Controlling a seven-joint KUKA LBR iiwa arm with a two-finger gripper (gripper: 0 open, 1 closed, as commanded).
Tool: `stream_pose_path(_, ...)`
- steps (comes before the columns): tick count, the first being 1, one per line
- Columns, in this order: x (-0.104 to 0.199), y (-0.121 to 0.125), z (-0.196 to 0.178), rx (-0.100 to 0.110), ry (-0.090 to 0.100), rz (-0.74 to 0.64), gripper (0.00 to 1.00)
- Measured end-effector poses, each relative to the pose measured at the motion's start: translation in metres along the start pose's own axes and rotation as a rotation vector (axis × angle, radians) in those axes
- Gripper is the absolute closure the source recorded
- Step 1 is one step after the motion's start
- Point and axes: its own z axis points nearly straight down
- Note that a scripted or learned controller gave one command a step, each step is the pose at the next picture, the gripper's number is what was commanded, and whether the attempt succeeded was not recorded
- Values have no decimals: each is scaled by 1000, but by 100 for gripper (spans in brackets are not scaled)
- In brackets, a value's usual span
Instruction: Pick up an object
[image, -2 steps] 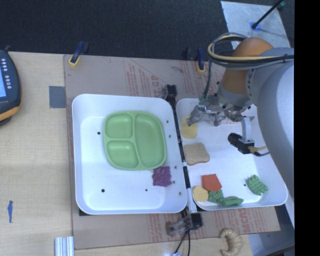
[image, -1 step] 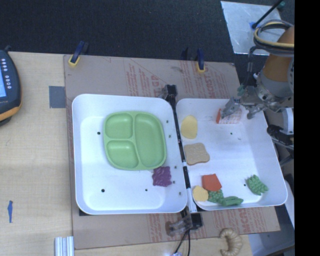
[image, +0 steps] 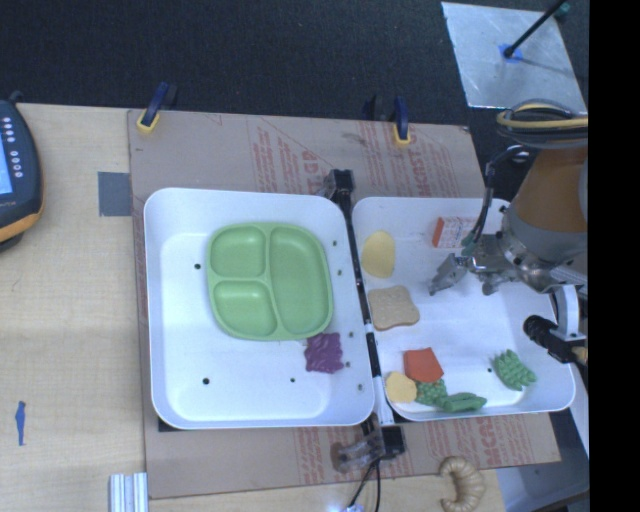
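While the gripper (image: 468, 277) hangs spread open and empty over the right bin (image: 470, 330) (mid-back area), the bread slice (image: 392, 307) is seen toward that bin's left edge, just left of the fingers, long axis across.

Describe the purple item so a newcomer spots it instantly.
Start at the left bin, which holds a green divided plate. Just off that plate's lower-right corner lies the purple item, small and lumpy. It is the only purple thing in either bin.
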Motion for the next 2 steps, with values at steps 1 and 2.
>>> stream_pose_path(1,61,65,50,-8,-1,-9,0)
stream_pose_path(2,48,90,46,-11,-4,-5,0)
